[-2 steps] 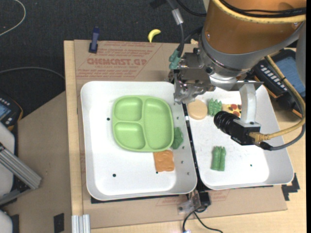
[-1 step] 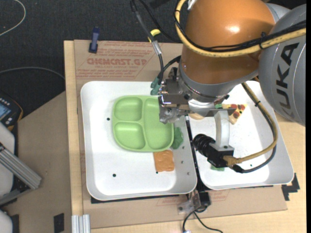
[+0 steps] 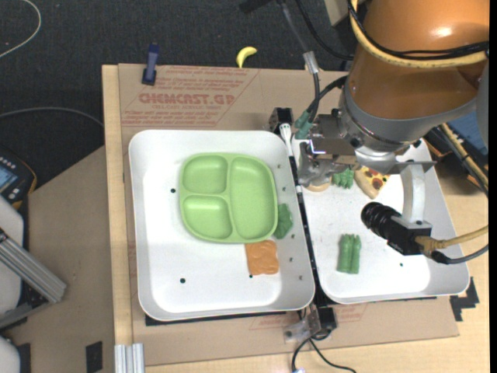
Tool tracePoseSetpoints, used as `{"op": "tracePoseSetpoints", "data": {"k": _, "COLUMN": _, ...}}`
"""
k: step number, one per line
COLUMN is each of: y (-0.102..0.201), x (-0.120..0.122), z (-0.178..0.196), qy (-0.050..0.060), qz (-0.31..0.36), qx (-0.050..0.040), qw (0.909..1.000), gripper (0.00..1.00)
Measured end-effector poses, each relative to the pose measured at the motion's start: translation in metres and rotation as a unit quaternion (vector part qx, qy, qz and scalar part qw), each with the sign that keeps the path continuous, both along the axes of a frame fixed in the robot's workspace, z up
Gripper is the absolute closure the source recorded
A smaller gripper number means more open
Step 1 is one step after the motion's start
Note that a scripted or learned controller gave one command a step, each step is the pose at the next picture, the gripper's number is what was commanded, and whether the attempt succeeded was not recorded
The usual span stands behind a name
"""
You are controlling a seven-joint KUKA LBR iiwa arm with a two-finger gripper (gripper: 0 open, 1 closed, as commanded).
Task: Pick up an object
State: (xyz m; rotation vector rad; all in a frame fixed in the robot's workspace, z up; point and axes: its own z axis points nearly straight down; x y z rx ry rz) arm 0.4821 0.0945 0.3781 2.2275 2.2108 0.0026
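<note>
Green piece [image 3: 349, 253] lies in right bin [image 3: 388, 286], long axis near-to-far; gripper [image 3: 314, 174] (its grip: cannot tell) apart.

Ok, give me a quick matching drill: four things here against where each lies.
Things: 1 green divided plate; 2 orange piece; 3 green stalk; 4 yellow curved thing.
Places: A right bin, near side; B outside the bins, at the board's far edge; C left bin, middle; D left bin, by the plate's near right corner.
Pairs: 1-C, 2-D, 3-A, 4-B.
</note>
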Motion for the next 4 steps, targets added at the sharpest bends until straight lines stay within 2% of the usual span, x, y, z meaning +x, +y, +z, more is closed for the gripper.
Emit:
{"op": "tracePoseSetpoints", "data": {"k": 1, "y": 0.049, "x": -0.002, "z": 0.091, "qy": -0.005, "qz": 0.007, "qx": 0.0031, "qw": 1.0, "gripper": 1.0}}
{"op": "tracePoseSetpoints", "data": {"k": 2, "y": 0.1, "x": -0.003, "z": 0.082, "qy": 0.001, "qz": 0.007, "qx": 0.0016, "qw": 1.0, "gripper": 1.0}}
{"op": "tracePoseSetpoints", "data": {"k": 3, "y": 0.132, "x": -0.003, "z": 0.113, "qy": -0.001, "qz": 0.006, "qx": 0.0022, "qw": 1.0, "gripper": 1.0}}
{"op": "tracePoseSetpoints", "data": {"k": 4, "y": 0.047, "x": -0.003, "z": 0.061, "qy": 0.005, "qz": 0.0, "qx": -0.001, "qw": 1.0, "gripper": 1.0}}
